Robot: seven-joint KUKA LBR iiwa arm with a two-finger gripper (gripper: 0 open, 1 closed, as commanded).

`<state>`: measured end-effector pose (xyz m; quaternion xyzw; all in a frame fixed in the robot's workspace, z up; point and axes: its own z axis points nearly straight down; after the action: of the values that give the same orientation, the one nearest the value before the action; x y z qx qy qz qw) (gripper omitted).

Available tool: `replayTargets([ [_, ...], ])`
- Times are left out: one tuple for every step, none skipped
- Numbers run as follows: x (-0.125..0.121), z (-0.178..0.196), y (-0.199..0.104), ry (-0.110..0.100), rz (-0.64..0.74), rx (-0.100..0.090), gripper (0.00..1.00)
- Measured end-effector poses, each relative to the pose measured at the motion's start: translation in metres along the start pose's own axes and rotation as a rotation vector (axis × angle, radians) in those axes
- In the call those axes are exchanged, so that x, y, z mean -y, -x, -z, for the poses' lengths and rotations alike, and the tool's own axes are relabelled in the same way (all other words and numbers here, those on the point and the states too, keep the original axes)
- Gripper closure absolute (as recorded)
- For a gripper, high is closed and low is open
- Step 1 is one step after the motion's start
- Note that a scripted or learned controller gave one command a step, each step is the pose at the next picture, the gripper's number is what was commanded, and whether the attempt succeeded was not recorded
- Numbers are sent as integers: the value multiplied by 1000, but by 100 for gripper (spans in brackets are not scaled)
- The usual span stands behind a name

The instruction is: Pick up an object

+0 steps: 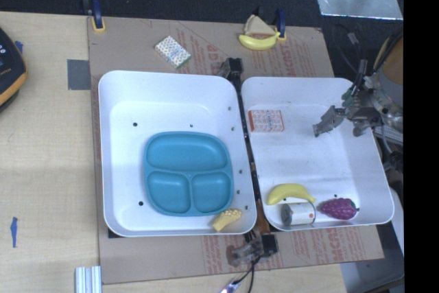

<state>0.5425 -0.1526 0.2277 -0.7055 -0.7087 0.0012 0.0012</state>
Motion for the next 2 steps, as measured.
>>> replayTargets([
  [-76,-80,60,-1,0,1,0],
  [-98,-58,5,2,1,1,0],
])
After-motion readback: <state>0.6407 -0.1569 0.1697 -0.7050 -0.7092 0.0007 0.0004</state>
